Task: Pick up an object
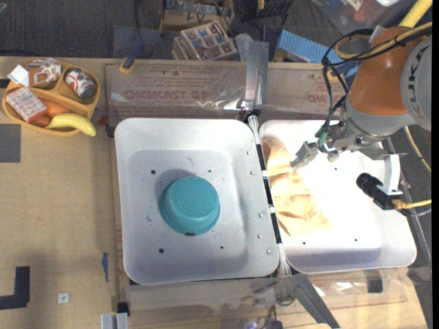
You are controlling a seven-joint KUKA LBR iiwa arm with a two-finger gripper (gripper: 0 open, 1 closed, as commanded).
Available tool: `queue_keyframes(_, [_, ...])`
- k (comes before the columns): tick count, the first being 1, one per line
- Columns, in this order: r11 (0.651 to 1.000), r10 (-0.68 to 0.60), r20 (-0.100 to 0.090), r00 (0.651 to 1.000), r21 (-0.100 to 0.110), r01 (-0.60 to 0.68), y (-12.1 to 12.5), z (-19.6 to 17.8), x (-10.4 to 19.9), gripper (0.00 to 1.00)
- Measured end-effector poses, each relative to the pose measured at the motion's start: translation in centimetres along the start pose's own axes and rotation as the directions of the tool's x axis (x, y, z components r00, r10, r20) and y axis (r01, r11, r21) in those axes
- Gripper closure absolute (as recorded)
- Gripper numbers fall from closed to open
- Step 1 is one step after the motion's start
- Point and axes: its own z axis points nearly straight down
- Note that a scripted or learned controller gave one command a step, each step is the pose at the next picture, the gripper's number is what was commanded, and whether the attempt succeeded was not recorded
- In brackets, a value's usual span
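Here the left bin [130, 149] holds a teal bowl [190, 205], the right bin [384, 242] a tan cloth [296, 201]; tool [310, 151] state unclear.

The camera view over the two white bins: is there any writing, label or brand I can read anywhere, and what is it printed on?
"CHEMCAST": faint red letters on the long brown paper-covered sheet behind the bins; further letters after it are too blurred to read.
"UK": part of a word cut off by the edge, on the grey robot arm.
Small food packets in the yellow tray: print too small to read.
Printed boxes behind the bench: blurred, unreadable.
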Motion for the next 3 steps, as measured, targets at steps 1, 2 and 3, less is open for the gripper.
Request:
queue_keyframes(1, [0.973, -0.229, 0.002, 0.974, -0.007, 0.229, -2.5, 9.0, -2.0, 0.00])
queue_keyframes(2, [0.994, -0.104, 0.006, 0.995, -0.018, 0.104, -5.9, 9.2, -1.4, 0.00])
queue_keyframes(3, [0.995, -0.102, 0.004, 0.995, -0.020, 0.102, -5.8, 8.1, -1.4, 1.00])
